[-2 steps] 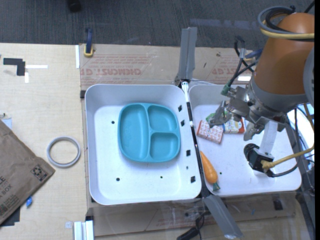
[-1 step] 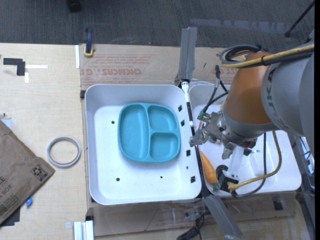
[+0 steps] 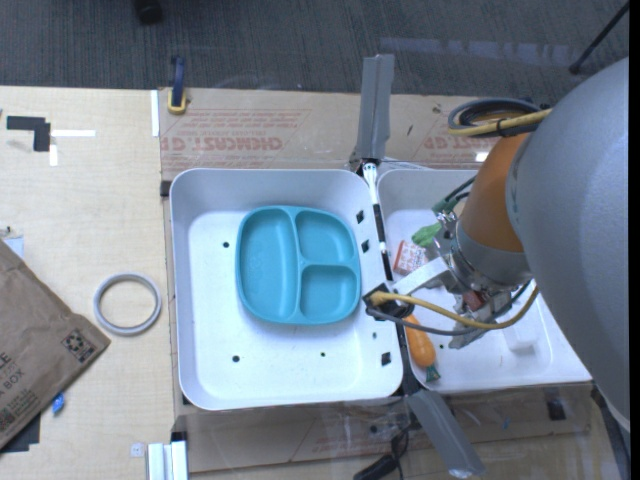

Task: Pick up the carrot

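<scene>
Grey arm filled the right side, reaching over the right bin. Left bin held a blue divided plate. Tape ring lay left on the bench. Gripper: grip state can't be told. Carrot lay in the right bin's near-left corner, by the wall.

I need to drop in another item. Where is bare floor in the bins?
Left bin: bare strips around the blue divided plate, widest along the near wall. Right bin: crowded by the arm, cables and carrot.
</scene>
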### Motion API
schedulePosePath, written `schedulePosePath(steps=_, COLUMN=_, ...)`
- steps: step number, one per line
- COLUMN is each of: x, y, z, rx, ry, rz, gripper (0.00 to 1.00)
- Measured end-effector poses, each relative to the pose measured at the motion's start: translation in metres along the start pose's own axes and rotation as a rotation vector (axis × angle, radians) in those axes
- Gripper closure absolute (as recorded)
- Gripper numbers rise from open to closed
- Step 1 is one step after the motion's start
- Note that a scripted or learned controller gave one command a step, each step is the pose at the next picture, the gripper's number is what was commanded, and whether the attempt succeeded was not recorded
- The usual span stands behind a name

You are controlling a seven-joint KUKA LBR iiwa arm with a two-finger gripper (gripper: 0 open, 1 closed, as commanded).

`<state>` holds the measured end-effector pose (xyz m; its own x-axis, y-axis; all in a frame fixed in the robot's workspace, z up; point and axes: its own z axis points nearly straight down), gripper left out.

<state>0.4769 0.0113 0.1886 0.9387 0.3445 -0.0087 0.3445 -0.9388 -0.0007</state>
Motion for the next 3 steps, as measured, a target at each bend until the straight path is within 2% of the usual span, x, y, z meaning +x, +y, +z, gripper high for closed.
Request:
schedulePosePath(steps=1, x=-0.004, y=0.011, z=0.0, rx=0.0, ry=0.001, rz=0.145, gripper=0.0)
schedulePosePath(steps=2, x=0.004, y=-0.012, z=0.0, rx=0.001, ry=-0.001, rz=0.058, gripper=0.0)
schedulePosePath(steps=3, x=-0.004, y=0.102, z=0.0, rx=0.001, ry=0.001, rz=0.15, gripper=0.0)
